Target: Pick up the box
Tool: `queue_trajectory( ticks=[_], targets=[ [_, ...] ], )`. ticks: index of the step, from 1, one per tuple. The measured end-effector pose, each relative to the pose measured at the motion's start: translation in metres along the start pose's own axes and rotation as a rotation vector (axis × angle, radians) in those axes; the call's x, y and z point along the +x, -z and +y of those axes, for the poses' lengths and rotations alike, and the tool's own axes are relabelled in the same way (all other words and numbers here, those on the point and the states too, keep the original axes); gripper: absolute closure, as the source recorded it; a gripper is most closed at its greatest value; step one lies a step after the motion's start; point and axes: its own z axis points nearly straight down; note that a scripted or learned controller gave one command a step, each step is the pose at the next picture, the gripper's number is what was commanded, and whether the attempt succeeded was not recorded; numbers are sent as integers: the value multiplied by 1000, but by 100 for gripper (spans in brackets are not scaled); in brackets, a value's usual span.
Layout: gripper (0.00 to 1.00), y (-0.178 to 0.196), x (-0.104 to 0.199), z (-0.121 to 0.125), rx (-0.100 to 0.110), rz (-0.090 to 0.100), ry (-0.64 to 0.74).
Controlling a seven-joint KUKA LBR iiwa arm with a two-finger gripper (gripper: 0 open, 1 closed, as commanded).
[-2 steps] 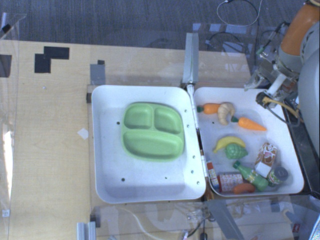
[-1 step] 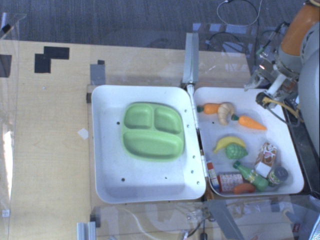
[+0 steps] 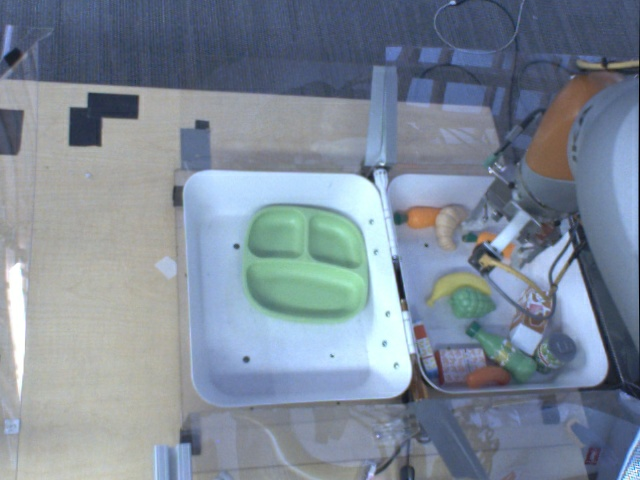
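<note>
Here, the grey arm (image 3: 603,158) reaches in from the right over the right bin (image 3: 583,313). Its jaws hang above the bin's middle, right of a carrot (image 3: 422,217); whether they are released or clenched cannot be told. The box (image 3: 460,362) lies flat by the near wall, beside a green bottle (image 3: 505,354). A green plate (image 3: 304,264) sits in the left bin (image 3: 215,318)

A single fixed camera looks down at a slant from above the bench (image 3: 100,268). It sits far enough back to take in the left bin (image 3: 215,353) and right bin (image 3: 588,360) whole, with floor (image 3: 200,18) along the top. The arm (image 3: 605,138) enters from the right edge.
</note>
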Motion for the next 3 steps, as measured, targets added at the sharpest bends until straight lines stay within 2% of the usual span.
queue_trajectory(
  ticks=[1, 2, 3],
  targets=[
    [0, -41, -8, -67, -7, 6, 271],
    [0, -42, 35, -24, -8, 5, 313],
    [0, -41, -37, 10, -8, 3, 291]
  ],
)
